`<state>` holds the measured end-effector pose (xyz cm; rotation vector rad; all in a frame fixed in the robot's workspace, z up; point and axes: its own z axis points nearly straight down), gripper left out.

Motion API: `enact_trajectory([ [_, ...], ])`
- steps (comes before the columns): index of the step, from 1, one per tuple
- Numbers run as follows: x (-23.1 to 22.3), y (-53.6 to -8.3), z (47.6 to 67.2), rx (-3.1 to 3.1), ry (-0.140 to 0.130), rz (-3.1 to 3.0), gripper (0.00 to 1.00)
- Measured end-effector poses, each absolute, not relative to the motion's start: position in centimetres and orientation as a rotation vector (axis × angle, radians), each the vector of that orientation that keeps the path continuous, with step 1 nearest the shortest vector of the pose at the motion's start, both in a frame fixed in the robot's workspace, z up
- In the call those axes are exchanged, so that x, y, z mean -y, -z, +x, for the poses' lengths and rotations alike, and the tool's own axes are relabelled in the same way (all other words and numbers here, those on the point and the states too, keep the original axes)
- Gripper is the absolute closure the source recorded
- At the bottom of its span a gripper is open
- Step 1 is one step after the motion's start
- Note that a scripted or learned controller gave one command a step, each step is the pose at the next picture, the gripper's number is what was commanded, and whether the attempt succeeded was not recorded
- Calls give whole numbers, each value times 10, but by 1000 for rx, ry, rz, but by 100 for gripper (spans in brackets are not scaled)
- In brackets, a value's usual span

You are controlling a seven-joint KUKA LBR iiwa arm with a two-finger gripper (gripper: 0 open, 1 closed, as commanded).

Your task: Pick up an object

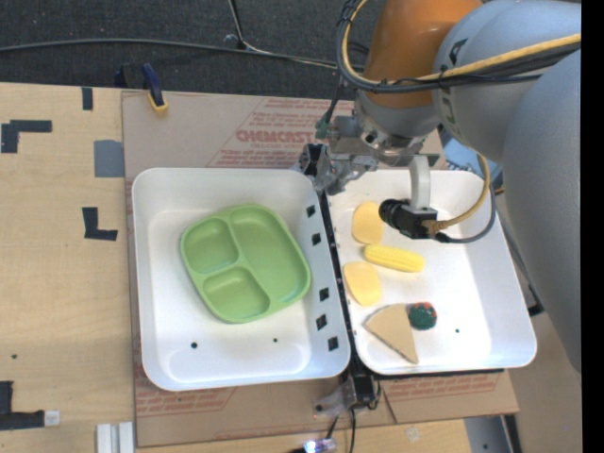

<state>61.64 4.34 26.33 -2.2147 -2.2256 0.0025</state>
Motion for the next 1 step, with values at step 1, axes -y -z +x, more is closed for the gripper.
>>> enact_trajectory([
  [1,-83,-245,605,2224,-5,-2216,100],
])
